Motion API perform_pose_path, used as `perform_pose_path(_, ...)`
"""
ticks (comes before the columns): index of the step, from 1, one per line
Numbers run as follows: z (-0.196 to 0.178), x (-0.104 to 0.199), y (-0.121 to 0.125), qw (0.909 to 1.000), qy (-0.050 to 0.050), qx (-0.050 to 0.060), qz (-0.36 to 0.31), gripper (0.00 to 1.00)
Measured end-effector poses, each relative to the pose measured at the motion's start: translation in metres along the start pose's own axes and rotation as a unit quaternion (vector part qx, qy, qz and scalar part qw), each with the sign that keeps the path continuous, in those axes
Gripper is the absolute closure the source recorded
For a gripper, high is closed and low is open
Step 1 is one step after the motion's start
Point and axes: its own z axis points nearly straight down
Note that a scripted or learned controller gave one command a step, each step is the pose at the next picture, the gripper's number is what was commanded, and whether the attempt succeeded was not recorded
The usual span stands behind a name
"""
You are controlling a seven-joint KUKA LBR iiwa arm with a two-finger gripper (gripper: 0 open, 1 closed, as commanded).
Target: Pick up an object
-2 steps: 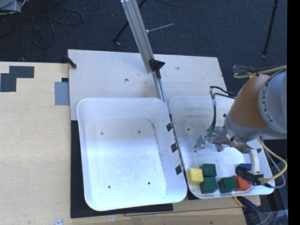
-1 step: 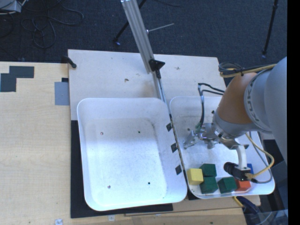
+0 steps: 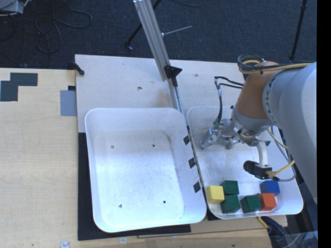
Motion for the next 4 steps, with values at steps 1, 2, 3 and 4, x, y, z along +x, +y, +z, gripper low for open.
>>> perform_pose_path(1, 0.000, 0.005, 0.005, 1.0000, 0.000, 0.001, 0.000, 0.00)
perform_pose_path(2, -0.104, 0.009, -0.012, 1.0000, 0.000, -0.002, -0.002, 0.00)
perform_pose_path(3, -0.099, 0.042, -0.046, 1.0000, 0.001, 0.004, -0.001, 0.00)
perform_pose_path(4, -0.099, 0.086, -0.082, 1.0000, 0.001, 0.004, -0.002, 0.00)
